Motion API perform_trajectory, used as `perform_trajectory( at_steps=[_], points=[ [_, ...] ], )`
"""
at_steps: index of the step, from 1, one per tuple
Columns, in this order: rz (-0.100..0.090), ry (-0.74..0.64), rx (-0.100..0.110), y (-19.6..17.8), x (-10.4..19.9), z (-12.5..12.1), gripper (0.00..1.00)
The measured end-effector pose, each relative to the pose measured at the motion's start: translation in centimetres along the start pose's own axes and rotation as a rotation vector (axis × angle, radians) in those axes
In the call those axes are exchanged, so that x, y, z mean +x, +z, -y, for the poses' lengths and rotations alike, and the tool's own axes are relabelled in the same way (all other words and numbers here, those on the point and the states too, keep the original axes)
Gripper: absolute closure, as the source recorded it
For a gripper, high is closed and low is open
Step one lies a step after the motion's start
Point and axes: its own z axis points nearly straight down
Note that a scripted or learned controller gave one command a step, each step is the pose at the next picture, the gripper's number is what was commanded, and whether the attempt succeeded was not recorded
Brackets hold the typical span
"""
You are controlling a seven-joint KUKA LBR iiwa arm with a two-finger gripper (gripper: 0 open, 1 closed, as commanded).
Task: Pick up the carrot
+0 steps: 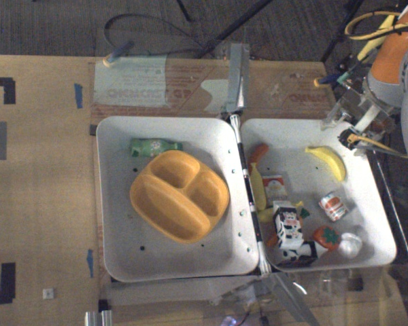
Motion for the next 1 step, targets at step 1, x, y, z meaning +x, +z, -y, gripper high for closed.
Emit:
perform_trajectory(
  at_steps=[1],
  points=[
    [-0.004, -0.08, 0.024, 6.79, -0.12, 1.25, 0.0]
  ],
)
